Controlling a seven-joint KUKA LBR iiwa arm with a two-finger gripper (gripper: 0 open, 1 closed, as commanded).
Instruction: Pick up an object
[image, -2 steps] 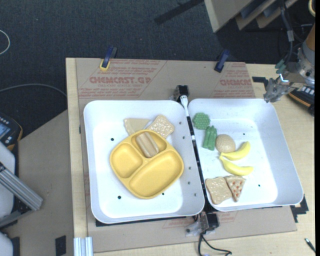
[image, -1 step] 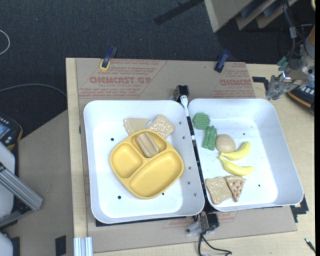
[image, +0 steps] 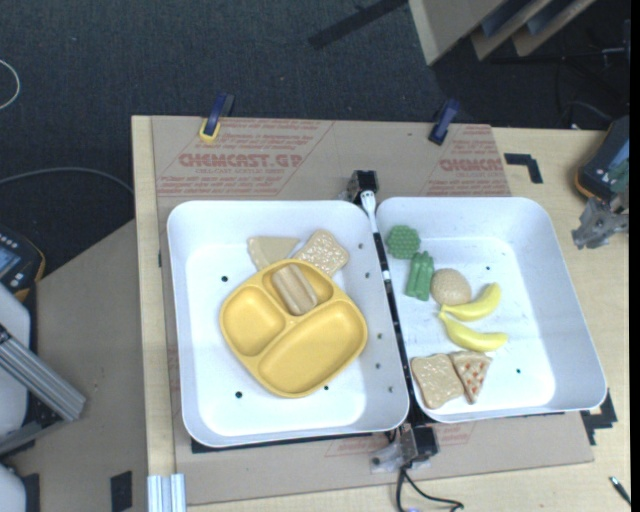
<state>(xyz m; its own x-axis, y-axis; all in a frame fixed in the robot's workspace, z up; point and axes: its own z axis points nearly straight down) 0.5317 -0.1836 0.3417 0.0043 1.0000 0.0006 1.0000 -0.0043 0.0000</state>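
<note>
Gripper (image: 597, 222) sits at the 3 o'clock edge of the view, outside the right bin (image: 545, 390); I cannot tell its state. Bananas (image: 474, 320), bread slice (image: 434, 378) and green pieces (image: 411, 258) lie in that bin. Yellow tray (image: 300, 345) occupies the left bin (image: 200, 400).

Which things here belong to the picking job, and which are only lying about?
For the job: gripper; bananas; bread slice; pizza slice; green pieces; roll; yellow plate; sausage; crackers.

Lying about: clamps; cables; cardboard sheet.
</note>
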